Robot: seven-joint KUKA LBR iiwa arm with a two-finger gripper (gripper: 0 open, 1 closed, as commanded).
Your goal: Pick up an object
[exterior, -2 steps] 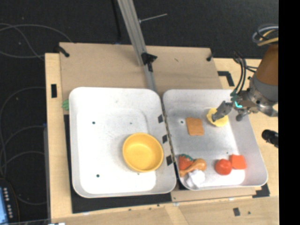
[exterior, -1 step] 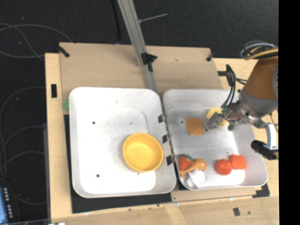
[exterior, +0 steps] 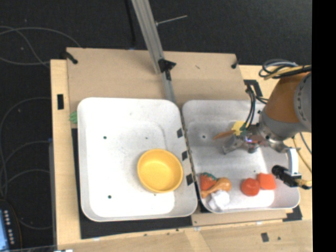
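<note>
Camera view: the gripper (exterior: 237, 142) is hovering low in the right bin (exterior: 210, 112), beside a thin orange stick (exterior: 224, 135) and a yellow piece (exterior: 239, 126). Finger state cannot be told. The stick appears light and rigid; grasp across its middle.

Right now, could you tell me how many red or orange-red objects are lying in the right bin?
3: a round red piece and a red-orange block touching it near the front right, and an orange-red toy at the front left. The arm may hide others.
</note>
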